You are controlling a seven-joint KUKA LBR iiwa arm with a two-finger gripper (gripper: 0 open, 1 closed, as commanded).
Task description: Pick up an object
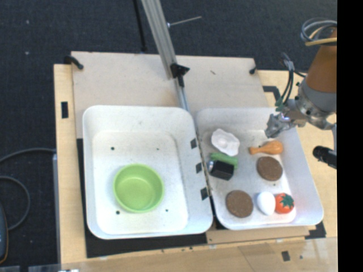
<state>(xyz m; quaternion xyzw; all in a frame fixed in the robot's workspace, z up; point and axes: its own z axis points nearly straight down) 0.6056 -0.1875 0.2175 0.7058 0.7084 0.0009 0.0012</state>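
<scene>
green bowl in left bin; no readable writing.

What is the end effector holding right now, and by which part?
Nothing visible in it. The end effector hangs above the right bin, just above the orange drumstick, which lies on the bin floor.

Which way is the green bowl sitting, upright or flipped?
Upright. The green bowl in the left bin shows its open mouth and inner floor to the camera, with nothing visible inside.

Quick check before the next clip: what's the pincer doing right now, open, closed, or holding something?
Pincer: cannot be told; it hovers over the right bin, just above the orange drumstick toy, with nothing seen held.
</scene>
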